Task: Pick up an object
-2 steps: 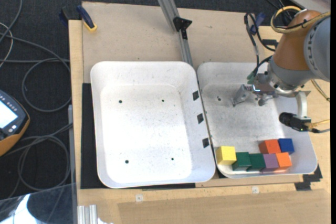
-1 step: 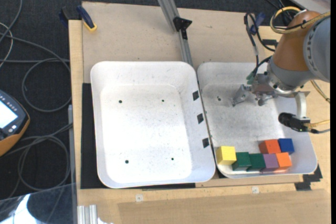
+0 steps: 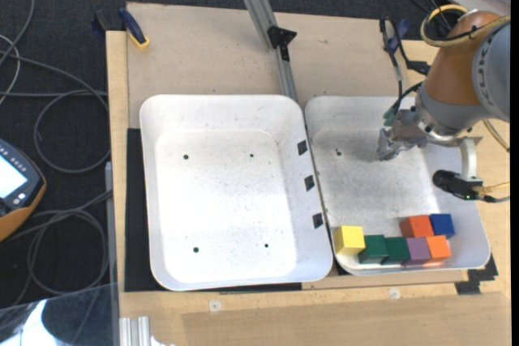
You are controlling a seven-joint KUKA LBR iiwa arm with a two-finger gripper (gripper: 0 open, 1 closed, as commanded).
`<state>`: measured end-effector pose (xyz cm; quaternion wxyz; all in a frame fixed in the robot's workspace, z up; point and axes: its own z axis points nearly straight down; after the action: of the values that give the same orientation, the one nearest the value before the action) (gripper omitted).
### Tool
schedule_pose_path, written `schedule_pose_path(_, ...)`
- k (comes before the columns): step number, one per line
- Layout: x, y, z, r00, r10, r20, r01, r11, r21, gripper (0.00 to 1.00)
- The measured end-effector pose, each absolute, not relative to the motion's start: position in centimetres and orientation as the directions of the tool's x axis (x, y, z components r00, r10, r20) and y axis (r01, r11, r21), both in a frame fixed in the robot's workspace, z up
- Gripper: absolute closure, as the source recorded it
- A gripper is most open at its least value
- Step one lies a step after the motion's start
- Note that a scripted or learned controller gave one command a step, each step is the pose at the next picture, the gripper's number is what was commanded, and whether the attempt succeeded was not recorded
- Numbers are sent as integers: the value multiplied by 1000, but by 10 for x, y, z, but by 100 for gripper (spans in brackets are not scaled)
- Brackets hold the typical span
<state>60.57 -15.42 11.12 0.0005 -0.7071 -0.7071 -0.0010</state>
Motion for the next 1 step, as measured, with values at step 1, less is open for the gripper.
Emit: schedule_pose_path(1, 606, -153, 155, -1, 1000, -1, 1000, 1, 6, 100)
